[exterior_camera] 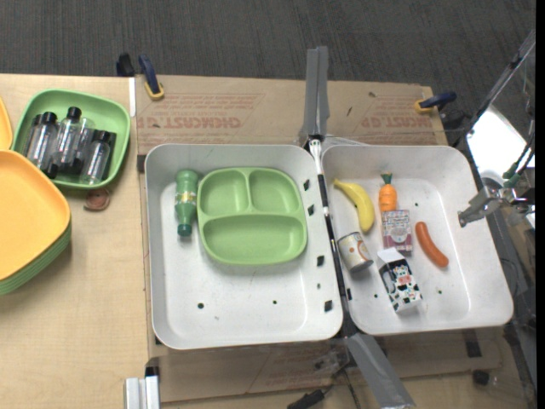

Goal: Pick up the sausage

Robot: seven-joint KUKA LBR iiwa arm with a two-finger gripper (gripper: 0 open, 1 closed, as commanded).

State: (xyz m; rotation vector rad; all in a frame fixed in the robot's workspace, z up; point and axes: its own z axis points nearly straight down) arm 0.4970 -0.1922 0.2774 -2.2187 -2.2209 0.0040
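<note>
Your gripper (479,207) hovers at three o'clock over the right bin (477,305); you cannot tell its state; sausage (432,244) lies near.

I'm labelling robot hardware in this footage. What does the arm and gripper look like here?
Little of it is in view at the right edge, beside the right bin. The gripper looks like a small metallic grey piece with thin, pale fingers. Behind it sits a bright white, glossy body with thin dark rods or cables slanting upward. No markings are legible.
</note>
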